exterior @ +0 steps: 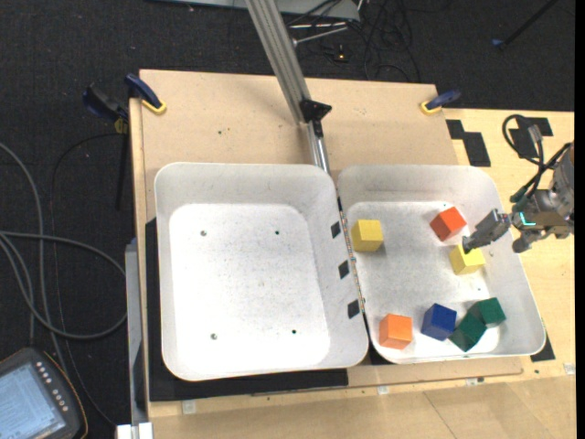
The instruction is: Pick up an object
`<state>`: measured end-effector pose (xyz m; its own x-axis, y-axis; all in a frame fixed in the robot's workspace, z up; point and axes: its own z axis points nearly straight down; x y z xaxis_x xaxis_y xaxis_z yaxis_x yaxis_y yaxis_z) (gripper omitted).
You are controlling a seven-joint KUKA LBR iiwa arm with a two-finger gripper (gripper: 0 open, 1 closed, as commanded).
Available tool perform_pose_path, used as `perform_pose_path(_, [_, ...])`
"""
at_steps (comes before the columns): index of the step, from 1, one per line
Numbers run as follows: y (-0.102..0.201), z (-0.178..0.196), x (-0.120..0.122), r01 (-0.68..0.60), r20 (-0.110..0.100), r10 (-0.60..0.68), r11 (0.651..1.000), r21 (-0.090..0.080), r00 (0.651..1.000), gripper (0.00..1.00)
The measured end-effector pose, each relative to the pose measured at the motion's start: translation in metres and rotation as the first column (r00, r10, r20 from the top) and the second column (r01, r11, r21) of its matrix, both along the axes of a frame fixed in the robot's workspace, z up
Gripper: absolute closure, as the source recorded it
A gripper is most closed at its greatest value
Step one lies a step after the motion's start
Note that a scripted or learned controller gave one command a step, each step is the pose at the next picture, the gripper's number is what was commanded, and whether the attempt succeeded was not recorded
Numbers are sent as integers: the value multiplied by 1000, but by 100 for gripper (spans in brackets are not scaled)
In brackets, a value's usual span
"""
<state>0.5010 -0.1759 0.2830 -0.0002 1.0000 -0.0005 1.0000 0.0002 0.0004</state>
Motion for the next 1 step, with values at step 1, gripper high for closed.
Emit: perform_pose_path(1, [2,-45,-6,1,-4,-1,1000,1,1000,0])
